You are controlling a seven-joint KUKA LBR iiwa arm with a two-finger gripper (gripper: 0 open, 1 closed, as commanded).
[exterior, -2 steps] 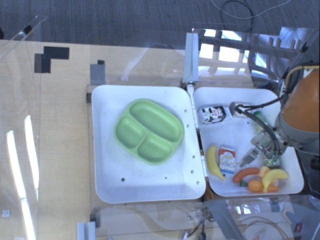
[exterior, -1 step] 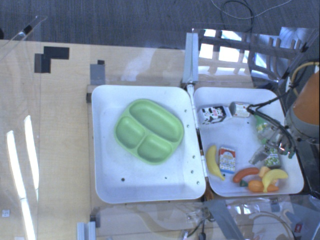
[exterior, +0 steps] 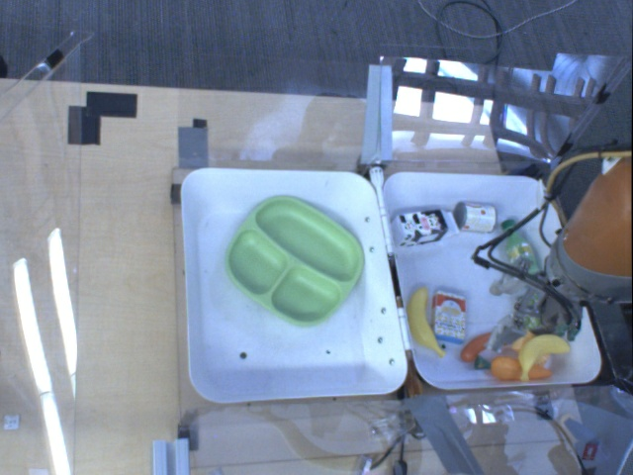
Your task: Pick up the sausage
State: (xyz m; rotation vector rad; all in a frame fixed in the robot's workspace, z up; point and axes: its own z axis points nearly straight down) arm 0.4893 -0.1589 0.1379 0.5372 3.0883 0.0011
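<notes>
Look in the right bin (exterior: 465, 265), near its front right corner. The reddish sausage (exterior: 476, 347) seems to lie there in a small pile, touching an orange (exterior: 505, 367). The gripper (exterior: 529, 315) hangs just beside the pile. You cannot tell if it is gripping or let go. The sausage is likely light, soft and smooth, so take it across its middle.

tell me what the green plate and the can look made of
Green plate: likely moulded plastic, one even pale green with a soft sheen and rounded compartment walls. Can: probably metal, since its end looks silvery, though it is too small to be sure; a label seems to wrap its side.
</notes>
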